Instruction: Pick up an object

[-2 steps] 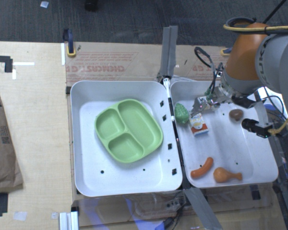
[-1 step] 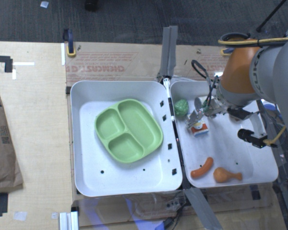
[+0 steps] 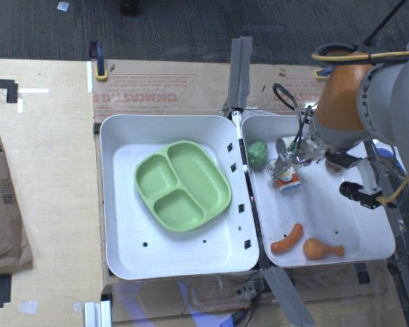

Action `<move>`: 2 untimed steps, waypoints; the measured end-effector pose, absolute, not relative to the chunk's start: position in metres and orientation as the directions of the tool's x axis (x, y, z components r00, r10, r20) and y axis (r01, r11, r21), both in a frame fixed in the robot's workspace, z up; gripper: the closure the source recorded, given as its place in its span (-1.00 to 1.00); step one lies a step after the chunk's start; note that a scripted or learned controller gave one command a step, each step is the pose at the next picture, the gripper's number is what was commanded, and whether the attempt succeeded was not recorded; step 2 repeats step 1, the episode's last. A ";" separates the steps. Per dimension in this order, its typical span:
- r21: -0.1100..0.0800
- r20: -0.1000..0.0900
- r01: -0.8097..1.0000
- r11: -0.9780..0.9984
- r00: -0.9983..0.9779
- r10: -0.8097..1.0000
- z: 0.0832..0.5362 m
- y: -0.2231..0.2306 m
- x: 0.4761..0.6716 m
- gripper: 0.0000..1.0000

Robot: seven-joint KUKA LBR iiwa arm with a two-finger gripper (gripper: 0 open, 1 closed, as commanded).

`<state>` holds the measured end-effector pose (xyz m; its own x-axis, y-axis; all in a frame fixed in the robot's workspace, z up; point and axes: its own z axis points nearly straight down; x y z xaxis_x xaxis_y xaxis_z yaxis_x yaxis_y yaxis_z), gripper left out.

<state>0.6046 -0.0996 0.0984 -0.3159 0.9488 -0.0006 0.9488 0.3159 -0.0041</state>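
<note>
The right bin (image 3: 368, 247) holds four small things. A green round ball (image 3: 257, 153) lies near its left wall, toward the far end. Just beside it, to the right, a small carton (image 3: 286, 178) with orange and white sides stands tilted. At the near edge an orange sausage (image 3: 287, 238) lies slanted, and a tan drumstick (image 3: 320, 249) lies beside it

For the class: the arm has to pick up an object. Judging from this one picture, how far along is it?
Done: the gripper has reached into the right bin and sits at a small red-and-white object. In hand: nothing clearly; a grasp cannot be confirmed, and the object looks to rest on the bin floor. Left: grasping and lifting. The green ball, sausage and drumstick lie untouched.
</note>
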 end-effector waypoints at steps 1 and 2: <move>-0.002 -0.002 0.995 0.101 -0.101 0.995 0.191 -0.059 0.656 1.00; -0.002 -0.002 0.995 0.101 -0.101 0.995 0.191 -0.059 0.656 1.00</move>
